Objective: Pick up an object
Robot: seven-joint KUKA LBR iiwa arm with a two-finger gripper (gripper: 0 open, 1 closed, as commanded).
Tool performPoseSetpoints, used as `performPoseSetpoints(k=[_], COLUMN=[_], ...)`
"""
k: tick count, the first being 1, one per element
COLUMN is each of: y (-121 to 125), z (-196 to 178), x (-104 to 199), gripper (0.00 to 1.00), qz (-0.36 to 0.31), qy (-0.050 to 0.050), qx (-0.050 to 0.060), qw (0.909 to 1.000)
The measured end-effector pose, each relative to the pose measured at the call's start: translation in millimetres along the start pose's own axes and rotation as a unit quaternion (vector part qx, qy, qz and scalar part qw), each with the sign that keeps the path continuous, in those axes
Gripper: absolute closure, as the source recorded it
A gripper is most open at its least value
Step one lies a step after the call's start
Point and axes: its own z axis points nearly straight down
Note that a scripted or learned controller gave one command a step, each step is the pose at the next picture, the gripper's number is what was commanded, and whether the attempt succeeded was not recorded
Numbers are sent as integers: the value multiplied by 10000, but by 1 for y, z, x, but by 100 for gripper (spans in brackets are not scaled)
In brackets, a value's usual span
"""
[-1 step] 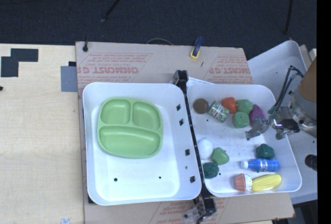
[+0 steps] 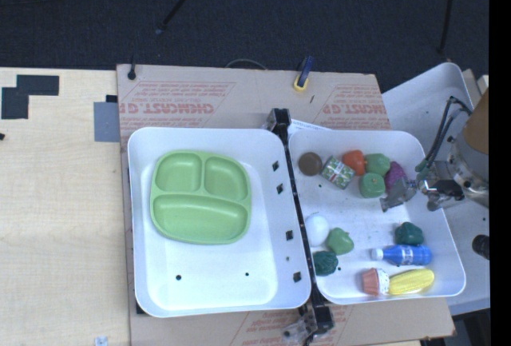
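Two shallow white plastic bins sat side by side mid-frame, and the left bin (image 2: 160, 272) held just a light green divided plastic plate (image 2: 201, 196), flat and upright, its long side running left-right. Probably light and stiff, but awkward to pinch anywhere except the rim.

All the small stuff was in the right bin (image 2: 435, 176). Lower right lay a blue and white plastic bottle (image 2: 402, 256), long axis roughly left-right with the white end pointing left. Looked light, rigid and a bit slippery, so I'd grab across the middle of its body. Just below it lay a yellow toy corn cob (image 2: 410, 281), long axis also near horizontal, touching a small orange-pink toy (image 2: 370, 281) at its left end. Near the bin's upper edge there was a cluster: a red toy (image 2: 353, 161), a green round toy (image 2: 372, 184) and a purple toy (image 2: 394, 176), packed close, so a clean grip there seemed risky. A small printed can (image 2: 338, 172) lay tilted just left of them, beside a brown round disc (image 2: 310, 165).

As for the arm's two-finger gripper (image 2: 399, 196), it was right at the purple toy by the right edge of the cluster. Honestly couldn't tell whether it was spread or closed, or gripping anything.
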Motion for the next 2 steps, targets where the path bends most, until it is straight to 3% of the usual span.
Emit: performPoseSetpoints(k=[2], y=[-4], z=[122], x=[-1], gripper=[0], qz=[-8], qy=[15], qx=[28], qw=[10000])
